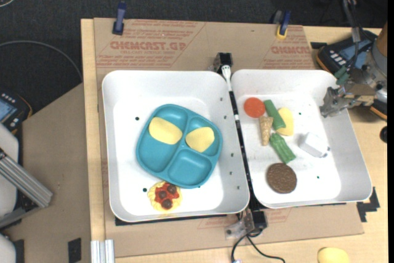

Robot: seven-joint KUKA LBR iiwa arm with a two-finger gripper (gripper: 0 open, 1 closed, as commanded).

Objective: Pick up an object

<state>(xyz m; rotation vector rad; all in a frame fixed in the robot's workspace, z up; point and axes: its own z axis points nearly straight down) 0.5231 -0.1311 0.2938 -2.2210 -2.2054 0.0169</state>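
Glossy blue sectioned plate (178,164), rounded.

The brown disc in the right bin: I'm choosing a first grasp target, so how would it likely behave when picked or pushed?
The brown disc lies flat on the right bin, so it probably slides rather than rolls. Its low profile likely gives fingers little edge to catch. It looks rigid and light, like toy food, though that's a guess.

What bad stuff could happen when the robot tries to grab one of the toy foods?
The orange disc, yellow piece, cone and green pieces lie bunched together in the right bin, so the gripper might knock neighbours or pinch two at once. The brown cookie lies flat, so it may slip. The gripper sits near the bin's wall and could bump it.
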